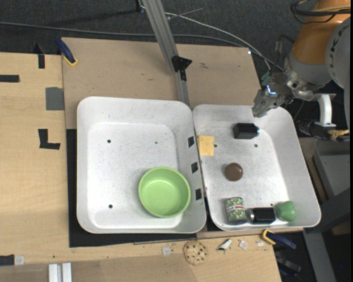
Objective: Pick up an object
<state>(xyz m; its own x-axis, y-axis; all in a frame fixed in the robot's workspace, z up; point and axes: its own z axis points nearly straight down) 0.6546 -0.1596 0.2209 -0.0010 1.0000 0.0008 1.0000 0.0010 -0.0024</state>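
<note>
My gripper [262, 106] hangs over the far right corner of the right bin [291, 157], a little above and to the right of a small black block [245, 131]. Nothing shows between its fingers. In the same bin lie a yellow sponge-like square [206, 145] by the left wall, a brown round object [233, 171] in the middle, and along the near wall a green patterned can [235, 210], a black cylinder [261, 215] and a green ball-like object [286, 211]. A green bowl [164, 192] sits in the left bin [106, 122].
A metal pole [165, 37] slants down to the gap between the bins. A cookie-like disc [193, 252] and small scraps lie on the bench in front of the bins. Black tape marks dot the bench at left.
</note>
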